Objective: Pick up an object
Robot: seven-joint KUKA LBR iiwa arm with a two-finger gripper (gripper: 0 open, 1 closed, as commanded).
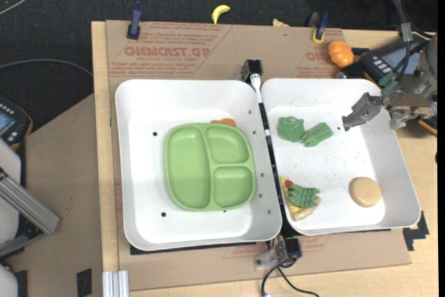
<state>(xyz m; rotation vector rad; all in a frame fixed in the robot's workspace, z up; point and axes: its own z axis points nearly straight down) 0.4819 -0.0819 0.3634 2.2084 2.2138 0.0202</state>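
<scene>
Over the right bin (389, 149) hangs the tool (353, 116) — whether its tips are spread or pressed together I cannot tell. Just left of it lie two green pieces (304, 131); below it sit a tan round object (364, 191) and a small green-and-yellow toy (301, 198).

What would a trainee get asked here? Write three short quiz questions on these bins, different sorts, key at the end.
1. True or false: the green divided tray lies in the right bin.
2. Which item lies nearest the tool? A) tan round piece B) green leafy pieces C) tray
3. Fill in: a black ____ sits where the two bins meet, at the far edge.

Key: 1 false; 2 B; 3 clip.
</scene>
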